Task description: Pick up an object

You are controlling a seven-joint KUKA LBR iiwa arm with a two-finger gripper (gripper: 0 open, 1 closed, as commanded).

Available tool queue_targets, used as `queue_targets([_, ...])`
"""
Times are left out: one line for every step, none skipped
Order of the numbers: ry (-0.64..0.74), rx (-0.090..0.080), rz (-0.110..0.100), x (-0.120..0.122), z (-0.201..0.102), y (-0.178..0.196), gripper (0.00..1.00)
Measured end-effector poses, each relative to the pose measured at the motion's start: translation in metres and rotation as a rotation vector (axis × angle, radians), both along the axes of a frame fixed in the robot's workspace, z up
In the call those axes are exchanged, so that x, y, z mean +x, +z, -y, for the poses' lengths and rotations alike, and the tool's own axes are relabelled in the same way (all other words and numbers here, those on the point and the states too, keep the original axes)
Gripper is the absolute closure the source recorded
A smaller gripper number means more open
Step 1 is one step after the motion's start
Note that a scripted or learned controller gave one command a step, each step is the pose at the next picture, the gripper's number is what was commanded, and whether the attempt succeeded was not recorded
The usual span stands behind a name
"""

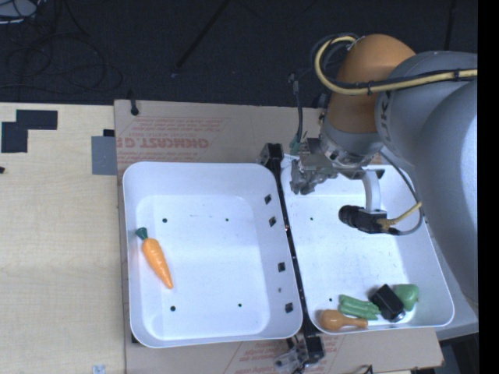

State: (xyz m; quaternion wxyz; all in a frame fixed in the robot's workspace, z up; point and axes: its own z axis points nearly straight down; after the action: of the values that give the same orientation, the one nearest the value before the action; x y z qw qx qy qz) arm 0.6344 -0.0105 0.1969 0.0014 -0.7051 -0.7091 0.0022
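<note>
light: bright, even overhead | shadows: soft, faint | glare: mild on white bins (pixel 129 209) | focus: slightly soft

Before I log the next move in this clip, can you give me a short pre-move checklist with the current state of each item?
1. Tool located over a bin: ok, it sits above the upper left corner of the right bin.
2. Tool carrying an object: cannot tell, nothing is visibly between its tips from this angle.
3. Targets in the right bin: ok, a green pod, a black block, a green piece and an orange-brown pear shape cluster at the near edge.
4. Cluster separable: not ok, the items touch or overlap.
5. Isolated target: ok, the carrot lies alone in the left bin.
6. Tool aligned over any object: not ok.
</note>
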Motion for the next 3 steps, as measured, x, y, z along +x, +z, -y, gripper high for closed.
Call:
queue_targets([-0.002, -0.001, 0.020, 0.011, 0.017, 0.152, 1.00])
queue_targets([-0.009, 0.000, -0.002, -0.024, 0.053, 0.101, 1.00])
queue_targets([-0.001, 0.001, 0.008, -0.005, 0.008, 0.151, 1.00])
